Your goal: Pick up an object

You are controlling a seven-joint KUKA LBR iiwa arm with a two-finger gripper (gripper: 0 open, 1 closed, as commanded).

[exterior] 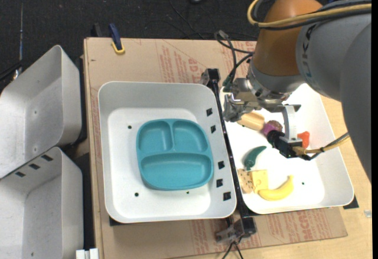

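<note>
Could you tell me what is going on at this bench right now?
A grey KUKA arm reaches from the right over the right bin, its gripper low near the bin's upper left part. Toy food lies there: a tan block, a purple piece, a green pepper, a cracker and a banana. The left bin holds a teal divided plate.

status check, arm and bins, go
Gripper low over right bin. Banana, green pepper, cheese lying loose. Teal tray in left bin.
</note>
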